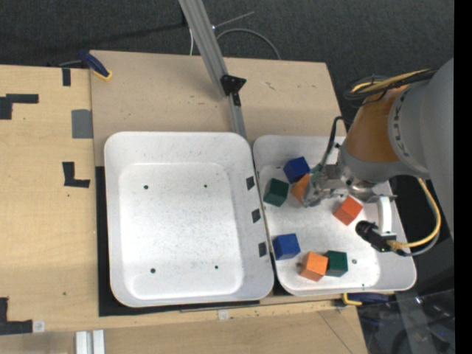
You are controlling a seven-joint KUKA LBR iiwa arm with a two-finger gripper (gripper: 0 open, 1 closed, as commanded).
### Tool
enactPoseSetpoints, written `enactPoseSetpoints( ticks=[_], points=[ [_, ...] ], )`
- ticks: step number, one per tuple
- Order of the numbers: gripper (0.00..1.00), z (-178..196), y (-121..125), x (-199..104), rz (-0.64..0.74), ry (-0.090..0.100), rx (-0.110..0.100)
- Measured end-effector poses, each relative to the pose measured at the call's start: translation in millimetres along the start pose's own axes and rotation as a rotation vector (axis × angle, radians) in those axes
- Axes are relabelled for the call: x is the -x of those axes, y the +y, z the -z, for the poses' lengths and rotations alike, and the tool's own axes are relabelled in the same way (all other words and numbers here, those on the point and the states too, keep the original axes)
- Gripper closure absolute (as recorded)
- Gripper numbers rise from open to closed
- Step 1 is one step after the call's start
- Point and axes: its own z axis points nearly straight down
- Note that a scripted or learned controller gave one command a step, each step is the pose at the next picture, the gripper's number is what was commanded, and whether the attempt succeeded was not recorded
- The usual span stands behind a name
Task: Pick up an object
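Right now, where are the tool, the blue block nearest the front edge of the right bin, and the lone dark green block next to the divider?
tool (pixel 316 195), camera view, its tip
blue block (pixel 286 245), camera view, top face
dark green block (pixel 276 192), camera view, top face

The tabletop (pixel 169 94) is light plywood with a matte surface. Dark grey carpeted floor (pixel 88 13) lies beyond its far edge and to its right. Black tape marks (pixel 70 174) and one grey tape patch (pixel 82 123) sit on its left portion. A blue-and-yellow clamp (pixel 96 64) grips its far left edge. A grey metal pole (pixel 209 39) rises from its far centre. Lighting is even and diffuse.
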Motion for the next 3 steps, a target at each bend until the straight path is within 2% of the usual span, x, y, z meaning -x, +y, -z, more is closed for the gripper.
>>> enactPoseSetpoints(
  ticks=[1, 3],
  points=[
    [1.00, 55.1, -1.1, 10.1, -0.002, -0.002, 0.008],
    [1.00, 171.9, 2.4, 8.2, -0.001, -0.002, 0.009]
  ],
)
